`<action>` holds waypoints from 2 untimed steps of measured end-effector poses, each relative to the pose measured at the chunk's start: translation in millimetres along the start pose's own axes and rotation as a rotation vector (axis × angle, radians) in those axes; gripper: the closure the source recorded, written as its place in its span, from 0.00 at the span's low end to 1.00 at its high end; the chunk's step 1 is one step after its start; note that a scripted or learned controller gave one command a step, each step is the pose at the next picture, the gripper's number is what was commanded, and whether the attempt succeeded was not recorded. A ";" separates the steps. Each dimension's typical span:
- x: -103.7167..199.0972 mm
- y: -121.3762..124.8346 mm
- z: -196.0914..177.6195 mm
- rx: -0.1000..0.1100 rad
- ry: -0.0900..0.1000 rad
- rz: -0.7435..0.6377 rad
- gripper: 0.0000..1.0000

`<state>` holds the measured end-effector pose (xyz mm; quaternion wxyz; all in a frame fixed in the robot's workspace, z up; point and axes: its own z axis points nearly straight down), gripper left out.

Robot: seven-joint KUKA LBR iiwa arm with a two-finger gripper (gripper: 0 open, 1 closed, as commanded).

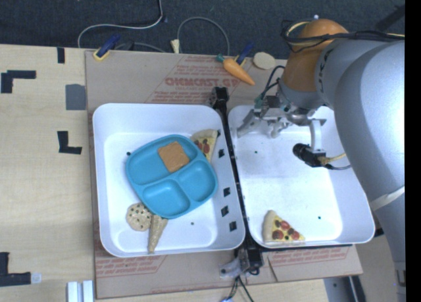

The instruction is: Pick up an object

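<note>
Cut off at the right edge: most of the grey arm (371, 116), its bulk covering the far-right corner of the right bin (355, 218). Orange band at the far end of it, above the wrist, tipped down and leftward over that bin's far part. Hard to read below the wrist: a tangle of metal pieces and wires, plus a small dark part with a cable just to the near-right of it. Gripper (279, 126) low over the far-left part of the right bin, near the divider between the bins; open or closed, impossible to tell. Nothing visibly gripped.

Under both bins, a cardboard sheet (191, 80) with red print, partly covered by them. Left bin (99, 162) just beside the right one, rims touching.

In the left bin, a blue divided plate (172, 179), tilted-looking and resting over other items. On its far compartment, a tan square cracker (174, 156). Half hidden under the plate's far-right rim, a toy pizza slice (206, 141). Poking out from under its near-left rim, a waffle cone (156, 231) and, touching it on the left, a speckled cookie (138, 216).

In the right bin, near-left part, well apart from the gripper: a second pizza slice (281, 228), lying flat, fully in view.

Beyond the bins on the cardboard, a toy carrot (237, 70).
</note>
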<state>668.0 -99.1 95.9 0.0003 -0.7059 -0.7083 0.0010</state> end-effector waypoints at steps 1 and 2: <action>1.3 -0.1 10.6 0.001 -0.002 0.002 0.00; -0.7 0.7 10.3 -0.002 0.000 0.002 0.00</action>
